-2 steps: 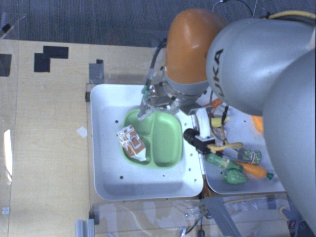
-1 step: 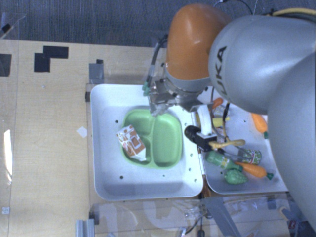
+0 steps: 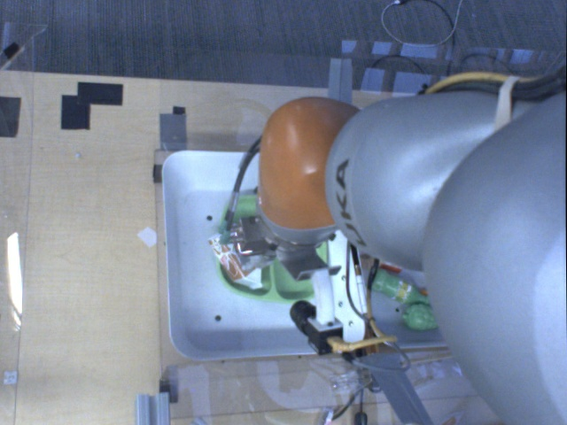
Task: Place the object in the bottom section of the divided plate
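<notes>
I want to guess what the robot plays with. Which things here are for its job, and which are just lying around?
For the job:
- green plate, mostly under the arm
- crinkly wrapped thing over the plate's left edge
- arm above the plate

Just lying about:
- green bottle to the right
- white bin holding the plate
- black tape shapes on the bench

even bright overhead light, glare on the arm (image 3: 461, 175), slightly soft focus.

The grey arm (image 3: 443, 193) hangs over the green divided plate (image 3: 266, 286) in the white bin (image 3: 190, 237).
</notes>
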Controlling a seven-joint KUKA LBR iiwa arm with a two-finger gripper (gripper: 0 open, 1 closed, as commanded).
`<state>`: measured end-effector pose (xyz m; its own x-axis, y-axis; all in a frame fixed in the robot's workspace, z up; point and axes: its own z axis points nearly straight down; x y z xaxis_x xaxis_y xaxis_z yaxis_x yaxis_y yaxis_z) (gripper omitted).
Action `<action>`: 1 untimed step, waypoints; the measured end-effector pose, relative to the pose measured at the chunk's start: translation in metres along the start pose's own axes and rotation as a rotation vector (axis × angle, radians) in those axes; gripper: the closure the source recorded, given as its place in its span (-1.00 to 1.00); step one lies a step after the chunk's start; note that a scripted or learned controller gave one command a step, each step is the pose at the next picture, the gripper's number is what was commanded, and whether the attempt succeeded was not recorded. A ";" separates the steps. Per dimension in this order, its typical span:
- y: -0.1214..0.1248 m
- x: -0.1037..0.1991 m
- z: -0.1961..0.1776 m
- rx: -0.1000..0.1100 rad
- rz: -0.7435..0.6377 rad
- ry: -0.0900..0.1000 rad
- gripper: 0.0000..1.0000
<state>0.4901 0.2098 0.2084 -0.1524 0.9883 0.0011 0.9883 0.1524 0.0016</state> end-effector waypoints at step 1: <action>0.000 -0.001 0.000 0.000 0.002 0.000 -1.00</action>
<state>0.4904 0.2093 0.2086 -0.1507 0.9886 0.0013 0.9886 0.1507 0.0021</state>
